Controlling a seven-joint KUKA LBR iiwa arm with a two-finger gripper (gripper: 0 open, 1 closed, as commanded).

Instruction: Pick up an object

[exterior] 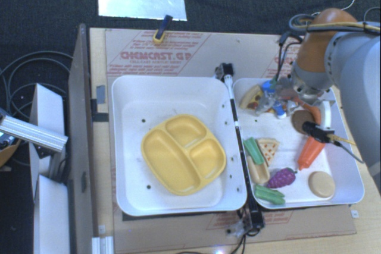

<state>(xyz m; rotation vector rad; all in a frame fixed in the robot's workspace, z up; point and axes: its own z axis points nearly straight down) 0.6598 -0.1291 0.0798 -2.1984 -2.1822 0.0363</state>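
Note:
My gripper [272, 102] reaches down into the far part of the right bin [351, 172], right beside a toy pizza slice [251, 96]. Small blue and orange parts crowd around its tip, so what it touches is unclear. In the same bin lie an orange carrot [311, 151], a round tan cookie [322, 184], purple grapes [281, 178], a green pea pod [255, 150], a waffle-like wedge [269, 149] and a brown disc [301, 119].
The left bin [134, 104] holds a yellow divided plate [183, 153]. A black rail [236, 128] runs between the bins. The grey arm [351, 62] with its orange band covers the right bin's far right corner. Cables and boxes lie left of the bench.

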